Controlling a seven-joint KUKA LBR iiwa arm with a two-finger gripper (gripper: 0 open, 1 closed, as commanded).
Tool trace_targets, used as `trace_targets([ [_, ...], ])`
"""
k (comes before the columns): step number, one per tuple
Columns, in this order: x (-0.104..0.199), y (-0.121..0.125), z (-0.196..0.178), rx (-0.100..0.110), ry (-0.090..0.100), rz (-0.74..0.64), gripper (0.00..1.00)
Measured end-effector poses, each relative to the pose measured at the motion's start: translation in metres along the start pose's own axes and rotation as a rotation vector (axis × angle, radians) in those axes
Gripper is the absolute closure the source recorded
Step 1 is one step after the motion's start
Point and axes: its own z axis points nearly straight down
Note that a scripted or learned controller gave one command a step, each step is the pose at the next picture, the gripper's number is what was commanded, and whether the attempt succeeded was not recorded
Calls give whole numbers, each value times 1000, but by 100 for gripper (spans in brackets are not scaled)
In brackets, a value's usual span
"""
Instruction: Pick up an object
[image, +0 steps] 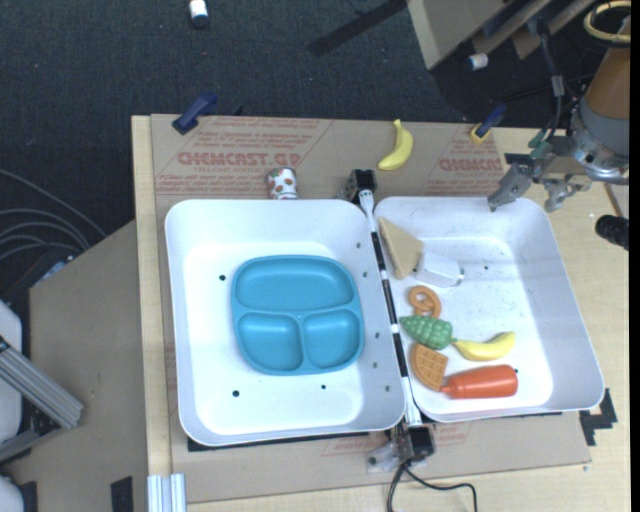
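A cardboard-topped bench (300, 150) printed with red lettering stands on dark carpet, with cables trailing at the left edge; two shallow white bins sit on it side by side. Nearest in the right bin (560, 300), along its front wall, lies a red-orange toy sausage (482, 382); just beside its left end is a toy waffle (428, 365); behind the sausage rests a small yellow banana (487, 346), and left of that a knobbly green toy vegetable (427, 329) touches the waffle; a little pretzel (424, 299) sits just behind the green piece. Farther back, a tan wedge like a slice of bread (400, 247) leans near the divider, with a white block (440, 269) just beside it. The left bin (200, 300) holds a blue three-compartment tray (296, 312) at its middle. Beyond the bins, on the bare cardboard, lie a second yellow banana (397, 148), a small spotted cup (283, 182) and a blue clip (194, 113). At the far right corner, the gripper (532, 193) hangs above the right bin's back rim; its fingers are spread apart with nothing between them, well apart from the toys.
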Motion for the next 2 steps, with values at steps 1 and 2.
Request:
trace_targets([
  [1, 74, 9, 124, -5, -3, 0, 0],
  [2, 75, 9, 113, -6, -3, -1, 100],
])
